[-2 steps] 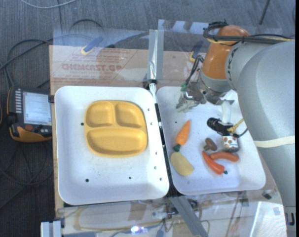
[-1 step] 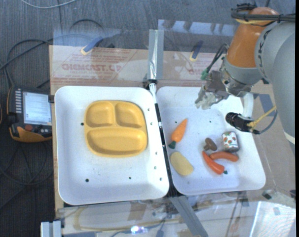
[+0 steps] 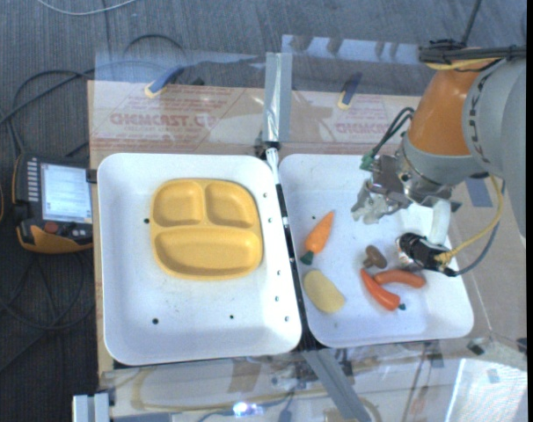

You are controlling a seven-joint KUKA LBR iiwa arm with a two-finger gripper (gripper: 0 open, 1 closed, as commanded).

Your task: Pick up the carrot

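While the gripper (image 3: 370,205) hangs over the middle of the right bin (image 3: 442,322), up towards its far edge, the carrot (image 3: 318,235) lies off to one side of it, close to the wall the two bins share. That's the relation that matters: from the gripper, the carrot is across towards that shared wall and a touch nearer the front edge, near but clearly apart, with bare bin floor between them.

Its long axis runs steeply, almost along the shared wall but tilted. The orange end points to the far edge and leans in towards the gripper, and the green end points down to the front edge, closest to the wall. I'd judge any grasp wants to come across that axis, not along it.

Whether the gripper is open or shut, I can't tell from this angle. Nothing shows in its grasp.

Now the count. There's one carrot, so no confusion there. One pale yellow potato (image 3: 324,291) sits just front of the carrot's green end. Two red peppers (image 3: 381,290) (image 3: 402,278) lie touching near the front edge, well clear of the carrot. One small brown lump (image 3: 375,256) sits just beside them. Over in the left bin (image 3: 126,310) there's one yellow tray (image 3: 208,227) with three compartments.
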